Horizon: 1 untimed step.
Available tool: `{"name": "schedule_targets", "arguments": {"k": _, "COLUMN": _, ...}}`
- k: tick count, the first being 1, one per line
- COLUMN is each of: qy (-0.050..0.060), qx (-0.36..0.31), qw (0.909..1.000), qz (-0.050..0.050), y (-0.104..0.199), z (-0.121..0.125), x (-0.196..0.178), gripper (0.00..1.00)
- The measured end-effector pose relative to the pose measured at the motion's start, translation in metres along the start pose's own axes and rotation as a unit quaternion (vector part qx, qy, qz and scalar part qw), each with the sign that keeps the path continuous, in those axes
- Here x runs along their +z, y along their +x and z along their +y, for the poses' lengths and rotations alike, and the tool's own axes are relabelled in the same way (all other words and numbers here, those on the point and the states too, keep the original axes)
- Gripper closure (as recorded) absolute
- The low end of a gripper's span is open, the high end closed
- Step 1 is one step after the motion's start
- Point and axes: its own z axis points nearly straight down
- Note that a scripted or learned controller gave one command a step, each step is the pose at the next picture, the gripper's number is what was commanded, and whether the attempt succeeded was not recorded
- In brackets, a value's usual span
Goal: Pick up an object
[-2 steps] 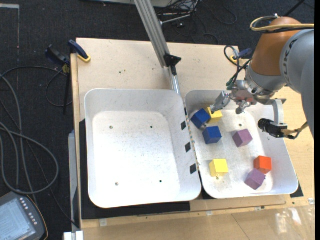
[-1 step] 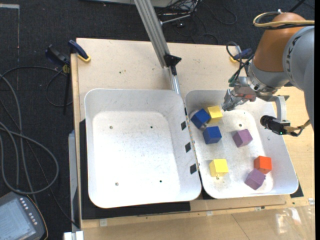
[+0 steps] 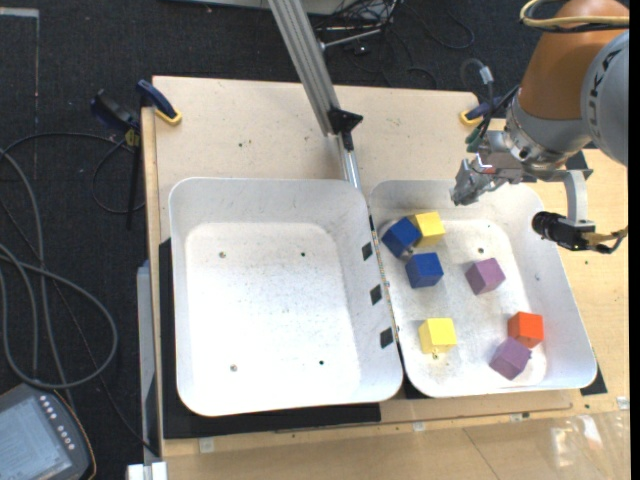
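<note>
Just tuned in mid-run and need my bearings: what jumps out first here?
The bright cubes clustered in the right bin: two blue cubes beside a yellow cube at its far side, and an orange cube near the right wall. The arm's orange band looms at upper right, with the gripper hanging over that bin's far edge.

Grey arm (image 3: 560, 118), orange band, metallic tool (image 3: 468, 190), black cable at wrist
</note>
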Motion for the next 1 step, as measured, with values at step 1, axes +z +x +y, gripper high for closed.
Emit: {"name": "schedule_targets", "arguments": {"k": 1, "qy": -0.001, "qx": 0.0, "qw": 1.0, "qz": 0.0, "y": 0.0054, "z": 0.0084, "x": -0.0607, "gripper": 1.0}}
